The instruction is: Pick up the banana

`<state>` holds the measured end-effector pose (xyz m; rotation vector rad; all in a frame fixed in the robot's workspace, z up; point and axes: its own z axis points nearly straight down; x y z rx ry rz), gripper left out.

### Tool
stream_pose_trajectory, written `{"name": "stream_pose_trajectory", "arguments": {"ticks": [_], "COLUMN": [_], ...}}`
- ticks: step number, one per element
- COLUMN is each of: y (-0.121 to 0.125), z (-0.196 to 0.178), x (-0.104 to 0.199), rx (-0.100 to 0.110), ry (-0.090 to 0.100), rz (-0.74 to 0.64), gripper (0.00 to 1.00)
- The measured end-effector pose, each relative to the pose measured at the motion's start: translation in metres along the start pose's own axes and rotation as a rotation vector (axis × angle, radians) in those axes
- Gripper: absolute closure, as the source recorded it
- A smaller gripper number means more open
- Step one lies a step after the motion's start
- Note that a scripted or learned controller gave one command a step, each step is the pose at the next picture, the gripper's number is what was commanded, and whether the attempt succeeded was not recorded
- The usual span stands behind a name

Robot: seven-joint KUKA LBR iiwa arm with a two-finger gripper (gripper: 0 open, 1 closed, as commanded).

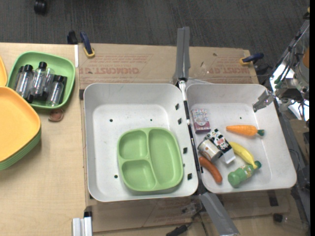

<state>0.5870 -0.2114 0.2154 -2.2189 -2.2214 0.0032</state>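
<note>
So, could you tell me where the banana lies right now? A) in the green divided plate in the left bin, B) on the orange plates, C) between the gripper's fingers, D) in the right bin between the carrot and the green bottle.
D: the banana lies in the right bin, below the carrot and above the green bottle.

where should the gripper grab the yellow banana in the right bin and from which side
Probably the yellow banana at its mid-length, from straight above, fingers closing across its narrow width. It lies flat on a diagonal; the black-and-white cow-print box crowds its upper-left end and the green bottle its lower end.
</note>
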Motion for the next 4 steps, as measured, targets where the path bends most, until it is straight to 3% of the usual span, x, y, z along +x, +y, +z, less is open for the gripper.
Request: {"name": "stream_pose_trajectory", "arguments": {"ticks": [1, 2, 3, 4], "y": [-0.054, -0.093, -0.093, -0.109], "z": [0.080, 0.125, 0.117, -0.002], "x": [-0.009, 0.053, 0.052, 0.094], "rx": [0.000, 0.000, 0.001, -0.001], "ry": [0.000, 0.001, 0.001, -0.001], "rz": [-0.049, -0.082, -0.077, 0.260], "gripper": [0.00, 0.00, 1.00, 1.00]}}
